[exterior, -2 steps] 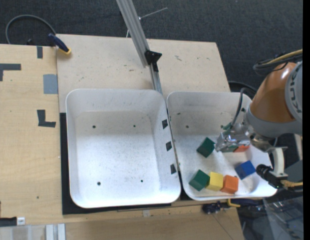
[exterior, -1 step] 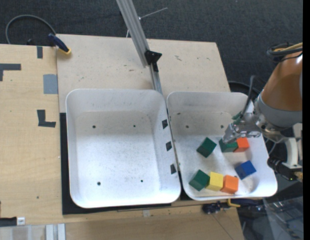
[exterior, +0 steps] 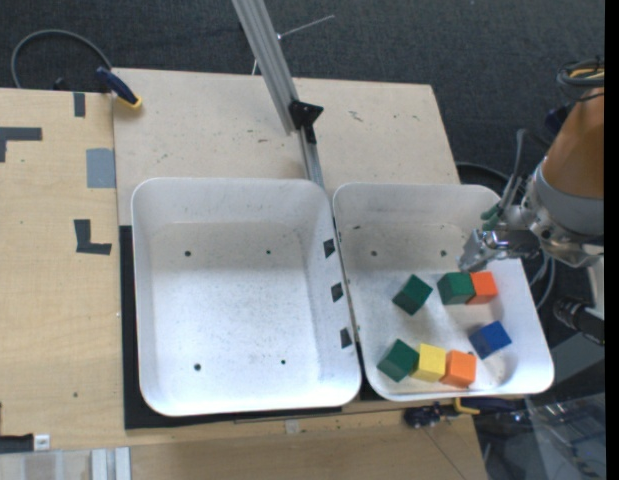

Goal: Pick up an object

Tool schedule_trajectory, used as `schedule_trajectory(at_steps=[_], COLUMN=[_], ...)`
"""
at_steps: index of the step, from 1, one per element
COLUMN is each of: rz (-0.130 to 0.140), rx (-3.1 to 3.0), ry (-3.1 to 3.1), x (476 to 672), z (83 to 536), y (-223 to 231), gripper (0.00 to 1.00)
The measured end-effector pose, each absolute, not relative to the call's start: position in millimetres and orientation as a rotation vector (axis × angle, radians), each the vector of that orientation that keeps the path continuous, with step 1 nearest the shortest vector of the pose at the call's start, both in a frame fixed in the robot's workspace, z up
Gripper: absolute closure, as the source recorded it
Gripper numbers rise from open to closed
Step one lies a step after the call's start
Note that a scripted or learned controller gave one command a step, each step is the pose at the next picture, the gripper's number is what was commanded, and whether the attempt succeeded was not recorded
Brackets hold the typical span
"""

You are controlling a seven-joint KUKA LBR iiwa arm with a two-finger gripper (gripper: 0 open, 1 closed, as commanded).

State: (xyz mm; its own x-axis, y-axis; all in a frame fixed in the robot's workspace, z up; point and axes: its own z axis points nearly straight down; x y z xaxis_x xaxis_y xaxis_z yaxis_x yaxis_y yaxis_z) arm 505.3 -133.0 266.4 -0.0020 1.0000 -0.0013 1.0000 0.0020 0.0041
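Camera view: gripper point(exterior: 476, 251) sits over the right bin point(exterior: 389, 208), near its right wall, just above a green cube point(exterior: 455, 288) that touches an orange cube point(exterior: 483, 286). You can't tell whether the fingers are apart or together; nothing visibly between them. Another green cube point(exterior: 412, 294) lies just left of that pair, tilted. A blue cube point(exterior: 490, 338) is below the orange one. Along the front wall you've got a row touching each other: green cube point(exterior: 398, 360), yellow cube point(exterior: 430, 361), orange cube point(exterior: 459, 368). The left bin point(exterior: 149, 268) is beside it, rims touching. A metal pole point(exterior: 269, 53) slants down to the bins' seam.
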Motion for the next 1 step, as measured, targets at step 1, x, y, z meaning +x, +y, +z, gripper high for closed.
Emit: schedule_trajectory(at_steps=[1], rz=[0.002], rx=[2.215], ry=[2.23], x=[509.3], z=[270.6], y=[-82.4], gripper=[1.0])
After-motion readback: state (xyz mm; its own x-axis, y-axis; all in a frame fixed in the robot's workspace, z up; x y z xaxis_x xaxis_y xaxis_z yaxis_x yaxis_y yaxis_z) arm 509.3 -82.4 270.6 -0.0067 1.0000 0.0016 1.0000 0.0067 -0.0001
